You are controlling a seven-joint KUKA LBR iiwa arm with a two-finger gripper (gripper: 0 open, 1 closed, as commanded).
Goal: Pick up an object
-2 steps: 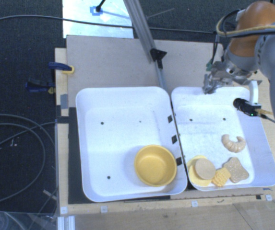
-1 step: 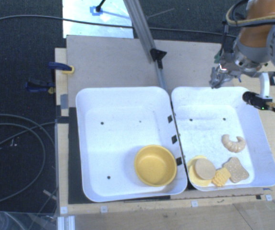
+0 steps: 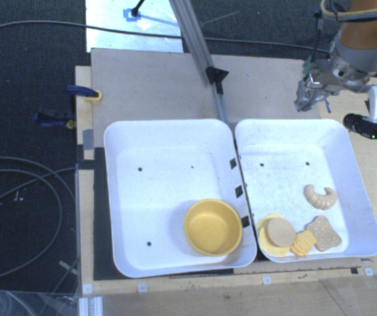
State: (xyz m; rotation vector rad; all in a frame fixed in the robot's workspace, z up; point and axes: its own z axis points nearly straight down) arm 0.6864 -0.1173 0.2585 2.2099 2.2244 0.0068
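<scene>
Nearest me, along the front of the right bin (image 3: 352, 151): a small yellow plate (image 3: 267, 241) with a tan round disc (image 3: 281, 232) on it, a yellow waffle-like piece (image 3: 302, 243) just beside it, and a slice of toy bread (image 3: 324, 234) touching that. A little farther back sits a pale croissant (image 3: 320, 196), apart from the cluster.

In the left bin (image 3: 168, 140), a yellow bowl (image 3: 213, 226) stands upright near the front right corner, close to the wall shared by the bins.

Farther off — beyond the back rim of the right bin, over the bare bench (image 3: 155, 84) — I see the gripper (image 3: 306, 101) hanging from the grey wrist under the orange band. Nothing sits in it; I cannot tell how its tips stand, the view there is too small and blurred.
</scene>
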